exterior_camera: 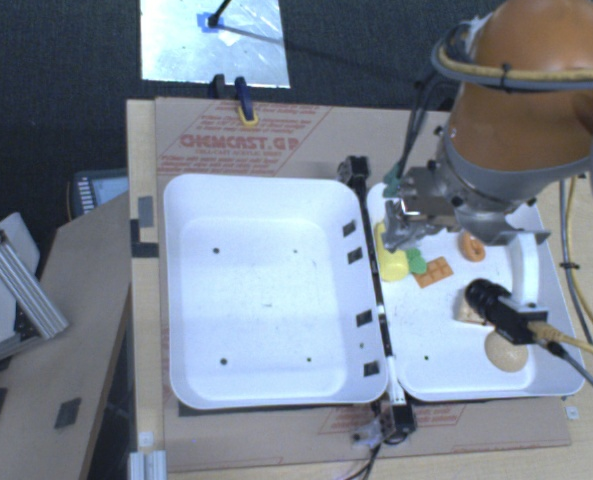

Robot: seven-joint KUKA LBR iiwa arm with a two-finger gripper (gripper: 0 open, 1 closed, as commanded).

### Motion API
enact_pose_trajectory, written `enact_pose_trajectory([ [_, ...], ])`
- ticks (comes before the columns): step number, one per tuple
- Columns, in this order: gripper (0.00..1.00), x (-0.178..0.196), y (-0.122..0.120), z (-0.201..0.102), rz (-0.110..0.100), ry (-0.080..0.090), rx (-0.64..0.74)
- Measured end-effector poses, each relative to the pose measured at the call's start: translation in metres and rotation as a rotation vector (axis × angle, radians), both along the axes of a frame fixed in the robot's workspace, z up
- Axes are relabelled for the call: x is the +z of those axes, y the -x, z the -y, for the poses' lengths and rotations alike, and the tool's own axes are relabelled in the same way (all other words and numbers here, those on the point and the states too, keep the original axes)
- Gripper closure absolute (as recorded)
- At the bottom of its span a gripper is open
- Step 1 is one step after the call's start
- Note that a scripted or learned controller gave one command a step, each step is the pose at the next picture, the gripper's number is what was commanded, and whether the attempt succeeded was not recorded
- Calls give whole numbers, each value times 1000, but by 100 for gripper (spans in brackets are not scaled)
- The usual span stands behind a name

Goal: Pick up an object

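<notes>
Yellow object [393, 265] lies by right bin's [536, 383] left wall, under fingers [404, 230]; their state unclear

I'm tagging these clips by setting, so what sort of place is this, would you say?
Most likely a robotics lab bench set up for grasping trials. Two white bins sit side by side on a cardboard sheet, small toy-like objects lie in the right bin, and the grey arm reaches in over them.
</notes>
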State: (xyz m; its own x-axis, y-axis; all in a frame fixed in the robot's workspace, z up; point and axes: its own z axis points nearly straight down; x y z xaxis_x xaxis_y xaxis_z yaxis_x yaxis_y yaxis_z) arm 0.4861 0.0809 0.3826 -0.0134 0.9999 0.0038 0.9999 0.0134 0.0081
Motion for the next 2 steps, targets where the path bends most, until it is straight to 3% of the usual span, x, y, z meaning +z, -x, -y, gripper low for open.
enact_pose_trajectory([
  [1, 100, 126, -1, -45, 9, -3, -3],
  [2, 100, 124, 0, -126, -5, 0, -2],
])
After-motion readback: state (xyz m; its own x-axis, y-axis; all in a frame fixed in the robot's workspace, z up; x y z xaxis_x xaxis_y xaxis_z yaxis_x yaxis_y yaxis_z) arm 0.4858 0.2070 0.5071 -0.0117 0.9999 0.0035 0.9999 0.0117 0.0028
